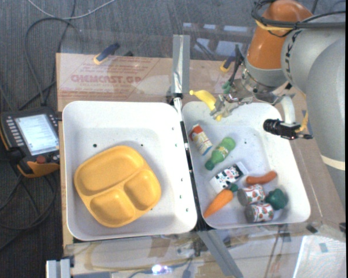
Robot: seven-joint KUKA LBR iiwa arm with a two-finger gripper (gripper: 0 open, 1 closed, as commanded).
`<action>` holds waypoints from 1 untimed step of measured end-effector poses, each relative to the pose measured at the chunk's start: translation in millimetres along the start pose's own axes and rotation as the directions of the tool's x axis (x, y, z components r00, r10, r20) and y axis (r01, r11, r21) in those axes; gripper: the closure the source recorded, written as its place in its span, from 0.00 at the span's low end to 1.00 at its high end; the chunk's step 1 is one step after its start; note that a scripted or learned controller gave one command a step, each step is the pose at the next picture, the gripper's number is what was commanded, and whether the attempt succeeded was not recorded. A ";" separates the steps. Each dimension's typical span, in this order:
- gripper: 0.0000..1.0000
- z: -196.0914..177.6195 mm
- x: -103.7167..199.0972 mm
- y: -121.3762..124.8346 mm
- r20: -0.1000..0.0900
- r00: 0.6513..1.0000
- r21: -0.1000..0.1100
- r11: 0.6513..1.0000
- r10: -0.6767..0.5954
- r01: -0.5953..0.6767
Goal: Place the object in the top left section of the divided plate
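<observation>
From my remote station I see two shallow white bins side by side on the bench. The left bin (104,120) holds a yellow divided plate (117,184), smooth moulded plastic with rounded corners, one large section and two smaller ones, sitting skewed in the bin.

The arm reaches in from the right, its orange band above the gripper (223,106), which hangs over the far edge of the right bin (278,149). A yellow toy banana (205,99), curved and glossy, lies at that bin's far left corner, just beside the metal fingers; I cannot tell whether the fingers are apart, together or clamped on it.

Lower in the right bin lie a small white bottle with a red cap (200,139), a green bottle (220,153), a black-and-white carton (227,176), an orange carrot (218,203), a reddish sausage (261,179), two printed cans (253,203) and a dark green rounded toy (276,198).
</observation>
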State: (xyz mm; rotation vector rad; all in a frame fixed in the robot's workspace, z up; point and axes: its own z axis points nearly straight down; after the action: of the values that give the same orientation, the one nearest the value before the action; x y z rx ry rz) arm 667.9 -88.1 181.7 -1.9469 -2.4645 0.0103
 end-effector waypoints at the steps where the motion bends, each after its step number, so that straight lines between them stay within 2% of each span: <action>1: 1.00 0.0 45.4 -58.2 -0.003 0.976 -0.003 0.976 -0.219 0.219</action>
State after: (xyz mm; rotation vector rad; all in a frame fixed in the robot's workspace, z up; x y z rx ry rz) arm 600.8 -57.4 181.9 -1.6631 -2.6625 0.0034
